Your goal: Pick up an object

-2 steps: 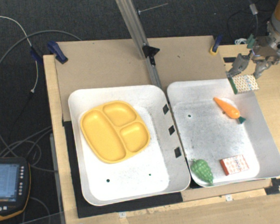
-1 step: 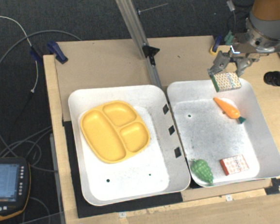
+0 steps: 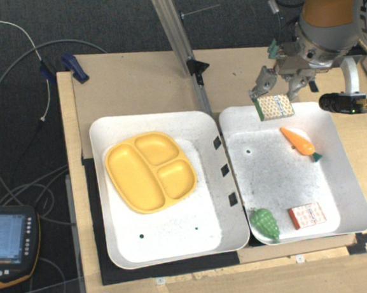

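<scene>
1. Gripper [image 3: 278,84] sits over the far edge of the right shallow white bin [image 3: 338,161], grey arm with orange band coming in from upper right.
2. Fingers spread apart, straddling a small flat box with a green-and-white dotted pattern [image 3: 274,106]. Box is just below the fingertips, top edge up between them; can't tell if the pads actually touch it or if it's lifted off the rim.
3. Rest of the right bin: orange plastic carrot with green tip [image 3: 299,142] near the far right, lying diagonally; green knobbly plastic vegetable [image 3: 264,223] at the near left corner; small orange-and-white rectangular box [image 3: 307,215] near the front, lying flat, well apart from the carrot.
4. Left shallow white bin [image 3: 115,244] holds a yellow three-compartment plastic tray [image 3: 150,172], lying flat, turned at an angle.
5. The two bins touch along the middle seam.
</scene>
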Available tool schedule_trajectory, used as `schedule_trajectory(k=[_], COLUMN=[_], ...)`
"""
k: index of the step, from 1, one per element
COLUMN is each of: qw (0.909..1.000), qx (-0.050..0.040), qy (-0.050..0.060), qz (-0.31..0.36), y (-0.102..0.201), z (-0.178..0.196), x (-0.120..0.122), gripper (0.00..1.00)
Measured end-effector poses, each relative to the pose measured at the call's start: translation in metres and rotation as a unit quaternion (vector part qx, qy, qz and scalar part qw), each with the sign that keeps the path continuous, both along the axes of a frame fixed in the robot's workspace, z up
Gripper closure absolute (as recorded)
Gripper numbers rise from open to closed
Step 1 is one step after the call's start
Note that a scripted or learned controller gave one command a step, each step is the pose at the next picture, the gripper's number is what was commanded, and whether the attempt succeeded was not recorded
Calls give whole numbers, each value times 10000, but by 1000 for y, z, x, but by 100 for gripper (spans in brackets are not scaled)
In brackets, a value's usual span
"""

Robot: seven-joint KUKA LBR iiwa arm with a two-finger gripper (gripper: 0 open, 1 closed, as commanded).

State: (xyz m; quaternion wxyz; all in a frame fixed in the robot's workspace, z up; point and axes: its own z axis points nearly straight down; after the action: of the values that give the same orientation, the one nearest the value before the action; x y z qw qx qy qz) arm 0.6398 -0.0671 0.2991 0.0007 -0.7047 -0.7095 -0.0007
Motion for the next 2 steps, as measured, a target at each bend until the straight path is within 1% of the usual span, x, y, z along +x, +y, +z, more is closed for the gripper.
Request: schedule_trajectory(k=[1, 2], qw=[10000, 10000], qx=[-1, -1], qy=[-6, 23], qz=[0, -7], y=[57, 103], z=[-11, -33], x=[15, 18], gripper=[100, 100])
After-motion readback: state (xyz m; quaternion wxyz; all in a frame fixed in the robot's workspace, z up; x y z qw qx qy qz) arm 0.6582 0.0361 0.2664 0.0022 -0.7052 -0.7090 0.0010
